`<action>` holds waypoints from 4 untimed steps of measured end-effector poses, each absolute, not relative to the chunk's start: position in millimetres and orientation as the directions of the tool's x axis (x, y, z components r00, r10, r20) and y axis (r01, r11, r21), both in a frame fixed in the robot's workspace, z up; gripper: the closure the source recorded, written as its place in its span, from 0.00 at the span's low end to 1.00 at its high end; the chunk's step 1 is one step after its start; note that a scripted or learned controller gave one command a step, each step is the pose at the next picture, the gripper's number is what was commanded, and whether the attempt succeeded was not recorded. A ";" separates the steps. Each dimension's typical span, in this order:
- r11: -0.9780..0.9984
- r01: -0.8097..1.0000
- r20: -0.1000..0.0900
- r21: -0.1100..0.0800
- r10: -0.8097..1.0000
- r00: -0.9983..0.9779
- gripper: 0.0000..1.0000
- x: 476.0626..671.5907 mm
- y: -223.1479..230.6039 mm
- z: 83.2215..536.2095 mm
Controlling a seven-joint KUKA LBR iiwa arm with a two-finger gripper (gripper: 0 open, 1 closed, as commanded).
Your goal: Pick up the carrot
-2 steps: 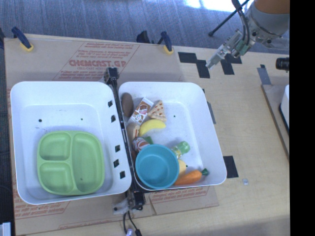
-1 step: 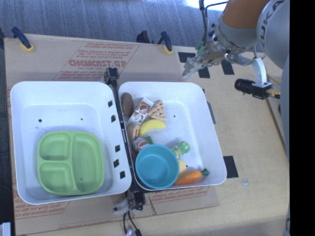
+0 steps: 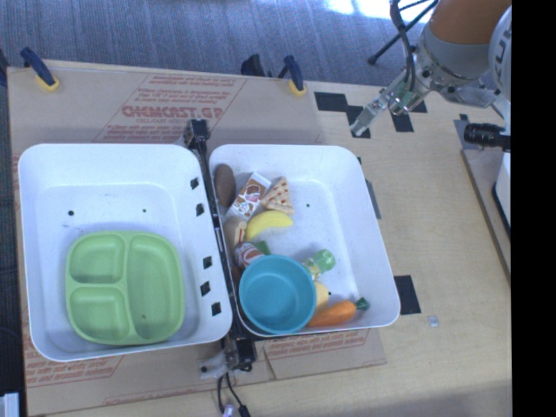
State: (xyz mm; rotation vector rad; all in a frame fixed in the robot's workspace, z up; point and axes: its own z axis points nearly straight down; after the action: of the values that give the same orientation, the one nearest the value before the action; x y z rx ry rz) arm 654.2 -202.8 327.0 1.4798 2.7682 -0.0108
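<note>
While fingers [image 3: 363, 125] hover, state unclear, one carrot [image 3: 334, 314], one blue bowl [image 3: 276, 294], two bins [image 3: 39, 233].

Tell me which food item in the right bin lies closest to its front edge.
The carrot: orange with a green top, lying along the right bin's front wall beside the blue bowl. The banana and other items sit farther back.

Cardboard sheet [image 3: 187, 102], behind the left bin: red print, large line reads roughly "CHEMCAST GP"; last letters uncertain.
Same sheet, smaller red lines above and below the large line: too blurred to read.
Cardboard front edge [image 3: 326, 344], below the right bin: red print, illegible.
Small carton [image 3: 249, 195] in the right bin: printed face, text unreadable.
</note>
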 end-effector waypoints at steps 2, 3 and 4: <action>0.160 0.987 -0.005 -0.001 0.987 -0.160 1.00 657.5 -58.6 388.4; -0.193 0.981 -0.005 -0.010 0.981 0.193 1.00 656.1 13.4 372.2; -0.182 0.983 -0.008 -0.016 0.983 0.182 1.00 586.8 62.1 310.6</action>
State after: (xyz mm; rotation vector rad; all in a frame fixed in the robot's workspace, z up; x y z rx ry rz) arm 586.8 62.1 310.6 2.4210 2.0138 -0.0260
